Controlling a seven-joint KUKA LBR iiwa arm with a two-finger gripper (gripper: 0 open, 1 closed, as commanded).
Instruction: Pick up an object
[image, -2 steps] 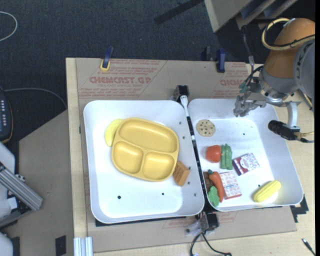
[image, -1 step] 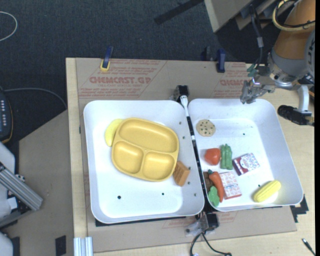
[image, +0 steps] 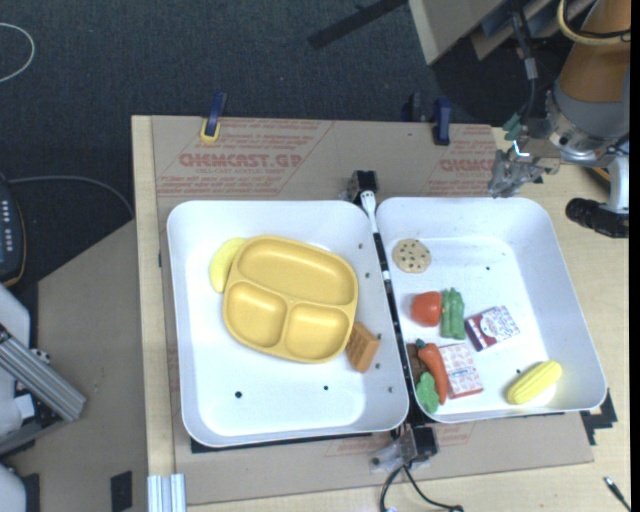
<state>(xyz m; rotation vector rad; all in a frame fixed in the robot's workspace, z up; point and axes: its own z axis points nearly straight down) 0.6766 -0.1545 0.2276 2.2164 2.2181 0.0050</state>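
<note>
My gripper (image: 512, 172) hangs over the back rim of the right bin (image: 565, 270), above its far corner and apart from every object. Inside that bin lie a chocolate-chip cookie (image: 411, 256), a red tomato (image: 427, 308) touching a green pickle (image: 454, 313), a red-and-white carton (image: 492, 327), an orange carrot (image: 431, 362) with a green piece (image: 429, 391) at its near end, a second small carton (image: 461, 370), and a yellow corn cob (image: 533, 382).
The left bin (image: 200, 380) holds a yellow divided plate (image: 290, 298), a yellow piece (image: 224, 262) tucked under its left edge, and a brown slice (image: 362, 348) at its right. Clamps (image: 211, 120) grip the cardboard at the back.
</note>
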